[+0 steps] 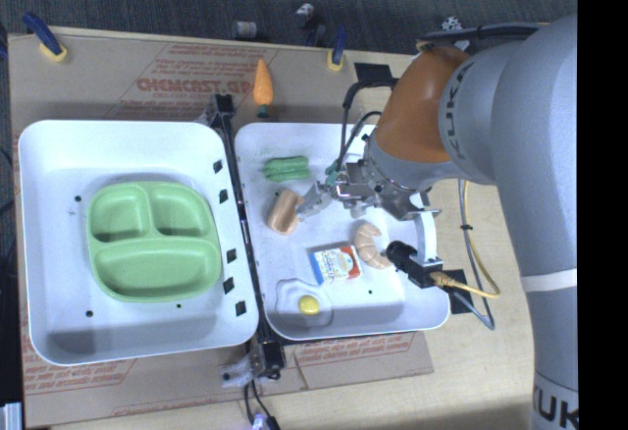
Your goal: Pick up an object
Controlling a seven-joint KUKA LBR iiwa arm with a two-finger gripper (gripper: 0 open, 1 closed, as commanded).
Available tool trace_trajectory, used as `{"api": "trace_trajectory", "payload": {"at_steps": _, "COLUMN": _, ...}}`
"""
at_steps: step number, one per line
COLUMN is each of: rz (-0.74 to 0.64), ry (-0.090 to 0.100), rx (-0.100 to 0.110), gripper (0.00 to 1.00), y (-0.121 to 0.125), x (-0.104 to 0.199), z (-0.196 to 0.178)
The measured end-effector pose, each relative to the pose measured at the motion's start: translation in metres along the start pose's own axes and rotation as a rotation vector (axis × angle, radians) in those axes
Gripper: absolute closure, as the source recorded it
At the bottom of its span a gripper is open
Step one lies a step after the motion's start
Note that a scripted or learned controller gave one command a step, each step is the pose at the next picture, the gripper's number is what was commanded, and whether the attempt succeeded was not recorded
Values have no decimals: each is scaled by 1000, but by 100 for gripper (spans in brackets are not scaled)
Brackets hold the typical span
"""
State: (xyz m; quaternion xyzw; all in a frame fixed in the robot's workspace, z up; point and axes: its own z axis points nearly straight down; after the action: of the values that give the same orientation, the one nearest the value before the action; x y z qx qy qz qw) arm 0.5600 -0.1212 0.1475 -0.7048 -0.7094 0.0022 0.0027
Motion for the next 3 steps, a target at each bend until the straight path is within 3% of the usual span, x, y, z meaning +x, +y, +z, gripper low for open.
{"api": "trace_trajectory", "payload": {"at_steps": 1, "rz": -1, "ry": -5, "rx": -17, "gripper": 0, "y": -43, "x": 23, "z": 53}}
{"api": "trace_trajectory", "payload": {"at_steps": 2, "rz": -6, "ry": -6, "rx": -16, "gripper": 100, "y": -43, "x": 22, "z": 43}}
{"api": "trace_trajectory", "payload": {"at_steps": 3, "rz": 1, "ry": 0, "rx": -7, "gripper": 100, "y": -83, "x": 36, "z": -44}}
